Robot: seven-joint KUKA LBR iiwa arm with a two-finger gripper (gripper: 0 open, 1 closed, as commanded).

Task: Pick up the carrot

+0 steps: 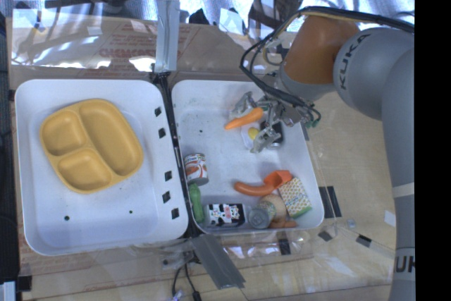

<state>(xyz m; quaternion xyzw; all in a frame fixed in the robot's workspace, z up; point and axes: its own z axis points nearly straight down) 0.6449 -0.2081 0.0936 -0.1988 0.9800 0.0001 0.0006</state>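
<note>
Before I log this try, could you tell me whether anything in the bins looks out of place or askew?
Nothing looks spilled or damaged. The carrot lies tilted in the right bin at the gripper, and a small can lies on its side near the divider.

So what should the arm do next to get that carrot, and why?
Probably ease the gripper slightly left and down over the carrot. The carrot lies flat on the right bin floor, just beside the gripper. Whether it already sits between the fingers is unclear.
</note>
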